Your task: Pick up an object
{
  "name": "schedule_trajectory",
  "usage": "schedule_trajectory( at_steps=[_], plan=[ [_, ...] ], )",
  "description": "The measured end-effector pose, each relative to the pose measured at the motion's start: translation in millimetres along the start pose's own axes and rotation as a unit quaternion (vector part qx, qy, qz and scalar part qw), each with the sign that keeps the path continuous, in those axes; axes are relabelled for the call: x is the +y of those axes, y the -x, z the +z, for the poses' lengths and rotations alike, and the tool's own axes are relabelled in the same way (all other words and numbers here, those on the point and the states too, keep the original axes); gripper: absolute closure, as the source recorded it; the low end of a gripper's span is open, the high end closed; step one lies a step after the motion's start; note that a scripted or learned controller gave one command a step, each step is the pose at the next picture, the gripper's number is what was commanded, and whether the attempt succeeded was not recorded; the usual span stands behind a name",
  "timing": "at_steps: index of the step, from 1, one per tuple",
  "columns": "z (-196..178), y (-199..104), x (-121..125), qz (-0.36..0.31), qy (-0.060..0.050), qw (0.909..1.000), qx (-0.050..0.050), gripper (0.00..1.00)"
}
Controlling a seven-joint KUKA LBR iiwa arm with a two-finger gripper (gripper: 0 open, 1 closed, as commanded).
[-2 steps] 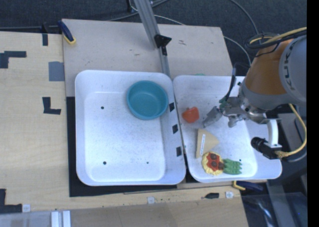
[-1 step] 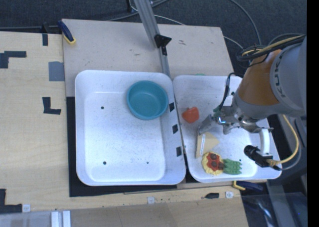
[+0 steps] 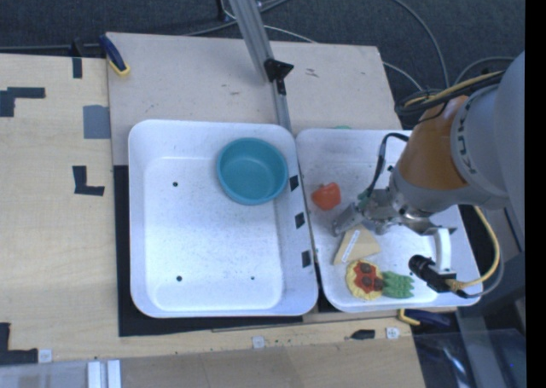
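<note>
gripper [image 3: 351, 222] right bin | cheese wedge [image 3: 357, 246] just below | touching unclear

The arm comes in from the right, its thick grey link bulking large at the frame's edge, the orange band [image 3: 433, 156] sitting just above the wrist. It bends down and leftward, tilted low. The end effector [image 3: 351, 220] points left at the tip; from this angle its state is hard to make out.
</note>
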State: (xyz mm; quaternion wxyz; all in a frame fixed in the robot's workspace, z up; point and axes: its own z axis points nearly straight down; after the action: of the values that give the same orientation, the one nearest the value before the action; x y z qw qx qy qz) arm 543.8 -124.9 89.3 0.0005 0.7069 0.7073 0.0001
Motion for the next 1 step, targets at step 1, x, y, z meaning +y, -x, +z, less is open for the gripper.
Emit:
schedule_trajectory(
  at_steps=[1],
  plan=[
    [-11.2,0.7,0.6,0.0,0.001,1.0,-0.001,1.0]
  ],
)
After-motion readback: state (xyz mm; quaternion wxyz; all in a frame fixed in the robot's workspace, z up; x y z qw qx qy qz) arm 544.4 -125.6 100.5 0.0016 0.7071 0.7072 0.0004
